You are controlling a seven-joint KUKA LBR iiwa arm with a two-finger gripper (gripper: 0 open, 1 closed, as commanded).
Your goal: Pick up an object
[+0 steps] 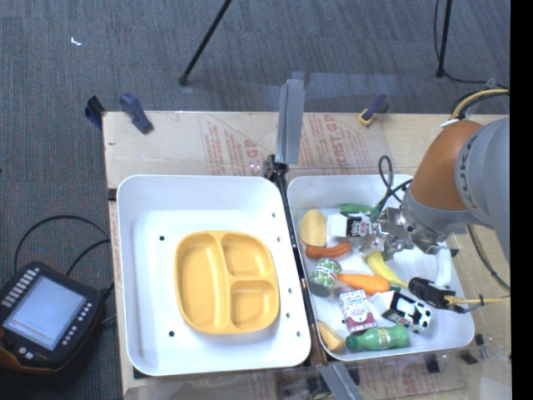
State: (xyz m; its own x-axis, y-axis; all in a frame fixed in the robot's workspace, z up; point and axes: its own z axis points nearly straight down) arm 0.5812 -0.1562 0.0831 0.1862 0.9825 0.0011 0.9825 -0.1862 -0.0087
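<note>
You see the arm (462, 177) reaching in from the right over the right bin (462, 327). Its tool (385, 238) sits low among the objects near the bin's middle. The view is too cluttered there to tell whether the tool is open or closed, or whether anything sits in it.

Locate the objects in the right bin as follows:
- a pale potato (313, 227) at the left wall, with a sausage (328, 250) just below it;
- a green can (326, 272) and a carrot (364, 282) near the centre;
- a banana (381, 266) just beside the tool;
- a red carton (356, 309) and a green bottle (379, 338) toward the near edge;
- a black-and-white carton (413, 311), possibly cow-patterned.

The left bin (150, 207) holds a yellow divided plate (226, 281). Both bins rest on the desk (200, 144).
</note>
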